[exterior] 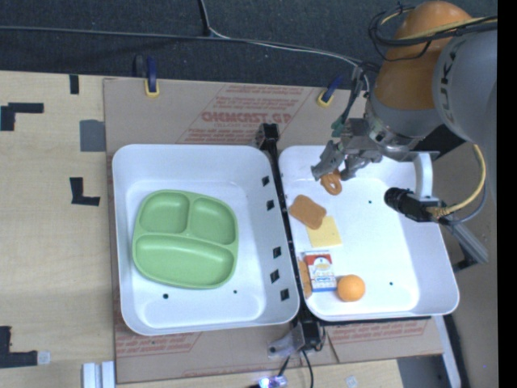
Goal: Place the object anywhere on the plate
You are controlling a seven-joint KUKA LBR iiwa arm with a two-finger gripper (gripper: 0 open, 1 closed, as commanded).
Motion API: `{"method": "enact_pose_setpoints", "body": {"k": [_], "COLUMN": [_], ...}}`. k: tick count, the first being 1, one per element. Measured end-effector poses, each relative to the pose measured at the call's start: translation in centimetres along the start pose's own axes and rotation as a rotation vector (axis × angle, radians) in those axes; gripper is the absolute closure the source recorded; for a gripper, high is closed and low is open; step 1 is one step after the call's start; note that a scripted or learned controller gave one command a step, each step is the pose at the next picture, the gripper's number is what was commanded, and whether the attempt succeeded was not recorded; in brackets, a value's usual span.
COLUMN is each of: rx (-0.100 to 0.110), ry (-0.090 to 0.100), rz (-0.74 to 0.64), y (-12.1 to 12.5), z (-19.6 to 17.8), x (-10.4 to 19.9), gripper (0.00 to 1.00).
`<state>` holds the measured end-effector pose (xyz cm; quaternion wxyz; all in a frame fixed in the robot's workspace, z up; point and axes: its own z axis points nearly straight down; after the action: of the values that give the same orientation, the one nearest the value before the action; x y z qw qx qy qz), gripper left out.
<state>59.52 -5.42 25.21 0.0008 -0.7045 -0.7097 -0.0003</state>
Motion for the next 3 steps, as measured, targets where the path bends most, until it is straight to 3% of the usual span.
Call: {"method": "enact_pose_setpoints", "body": {"k": [2,3], "rx": [0.002,-0.001], "ry": [-0.001,0.0], "rz": [0.001,0.0], "y": [1.6,3.7], "z": [3.2,2.1], "x": [10.8,16.3], "gripper": [1.0,1.0]}}
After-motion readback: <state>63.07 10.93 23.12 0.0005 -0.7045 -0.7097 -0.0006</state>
